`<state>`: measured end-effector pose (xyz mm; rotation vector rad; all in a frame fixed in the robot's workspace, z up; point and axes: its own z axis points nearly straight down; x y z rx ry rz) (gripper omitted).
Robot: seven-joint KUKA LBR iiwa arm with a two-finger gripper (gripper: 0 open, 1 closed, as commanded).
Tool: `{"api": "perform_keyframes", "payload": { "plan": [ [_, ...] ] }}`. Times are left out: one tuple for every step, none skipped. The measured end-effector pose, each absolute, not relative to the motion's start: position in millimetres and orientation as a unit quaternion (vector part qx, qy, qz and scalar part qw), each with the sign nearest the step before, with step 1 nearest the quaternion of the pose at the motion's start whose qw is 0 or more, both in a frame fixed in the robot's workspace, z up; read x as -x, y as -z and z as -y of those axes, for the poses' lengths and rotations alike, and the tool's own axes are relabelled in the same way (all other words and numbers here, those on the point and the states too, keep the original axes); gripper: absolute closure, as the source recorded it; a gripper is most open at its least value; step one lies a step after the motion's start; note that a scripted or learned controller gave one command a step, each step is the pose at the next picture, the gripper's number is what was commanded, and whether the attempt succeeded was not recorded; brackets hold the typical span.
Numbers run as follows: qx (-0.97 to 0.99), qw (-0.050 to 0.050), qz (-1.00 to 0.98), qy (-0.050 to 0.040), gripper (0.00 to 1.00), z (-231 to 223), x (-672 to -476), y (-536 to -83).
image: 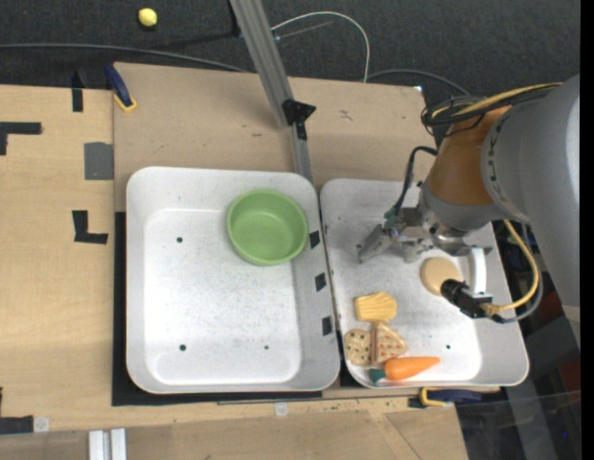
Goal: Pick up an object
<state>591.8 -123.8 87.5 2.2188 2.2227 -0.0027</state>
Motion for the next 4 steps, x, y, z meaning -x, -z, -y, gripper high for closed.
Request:
{"api": "perform_keyframes", "payload": {
  "plan": [
    [-0.706,-0.001,-0.708,0.0006,1.00,123,-591.9,-99],
    [-0.707,0.001,-0.708,-0.0006,1.00,125,-601.8,-147],
    [-0.706,0.002,-0.708,-0.0015,1.00,123,-604.7,-211],
    [-0.707,0.002,-0.708,-0.0010,1.00,130,-609.6,-257]
  ]
}}
